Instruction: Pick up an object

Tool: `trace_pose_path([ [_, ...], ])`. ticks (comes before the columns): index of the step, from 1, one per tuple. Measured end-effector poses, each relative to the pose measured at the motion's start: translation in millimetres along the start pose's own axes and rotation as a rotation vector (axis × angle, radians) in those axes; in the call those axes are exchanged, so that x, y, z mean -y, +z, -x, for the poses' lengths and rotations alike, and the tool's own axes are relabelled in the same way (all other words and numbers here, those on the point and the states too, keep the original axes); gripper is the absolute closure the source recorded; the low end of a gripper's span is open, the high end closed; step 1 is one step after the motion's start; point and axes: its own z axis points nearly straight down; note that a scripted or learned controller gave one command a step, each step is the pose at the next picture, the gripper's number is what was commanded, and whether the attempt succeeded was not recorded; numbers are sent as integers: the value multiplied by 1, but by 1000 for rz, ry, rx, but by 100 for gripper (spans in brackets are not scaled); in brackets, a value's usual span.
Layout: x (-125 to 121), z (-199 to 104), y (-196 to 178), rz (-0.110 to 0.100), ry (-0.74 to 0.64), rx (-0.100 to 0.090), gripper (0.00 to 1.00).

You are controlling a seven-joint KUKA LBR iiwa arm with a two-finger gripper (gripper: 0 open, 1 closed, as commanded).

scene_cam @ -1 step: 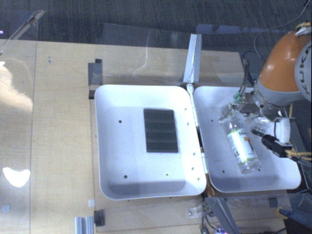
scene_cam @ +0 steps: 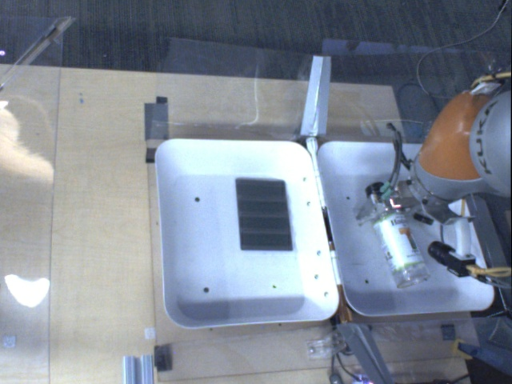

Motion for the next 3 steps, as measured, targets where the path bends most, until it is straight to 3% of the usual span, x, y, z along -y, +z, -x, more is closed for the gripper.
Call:
trace_pose_path([
  [1, 31, 6, -1, -2, 120, -1, 0],
  [2, 43, -6, -1, 13, -66, 5, 0],
  [3, 41, -6, -12, 19, -67, 6, 100],
])
